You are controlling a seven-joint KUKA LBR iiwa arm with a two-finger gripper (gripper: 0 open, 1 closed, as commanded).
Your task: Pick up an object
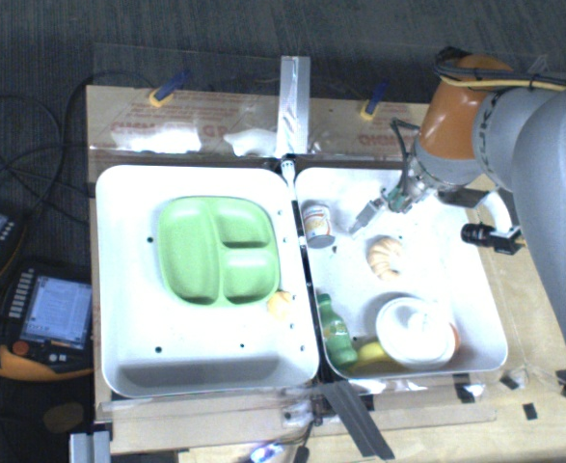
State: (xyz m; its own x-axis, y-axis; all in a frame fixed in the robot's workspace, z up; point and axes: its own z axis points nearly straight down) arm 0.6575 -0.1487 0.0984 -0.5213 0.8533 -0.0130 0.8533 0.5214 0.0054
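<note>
My gripper [363,220] hangs low over the back of the right bin [475,278], pointing down and to the left. Its tip lies between a small tin can [315,225] by the bin's left wall and a pale croissant-shaped piece [386,256], touching neither as far as I can see. Nothing shows in its grasp. Toward the front of this bin lie a white round bowl [413,328], an orange item [453,340] tucked at the bowl's right, a green bottle [334,329] and a yellow piece [370,356].
The left bin [128,345] holds a green divided plate [217,249] and a small yellowish object [280,304] near the shared wall. The grey arm with its orange band [451,128] fills the upper right. A black fitting [490,235] juts over the right bin's rim.
</note>
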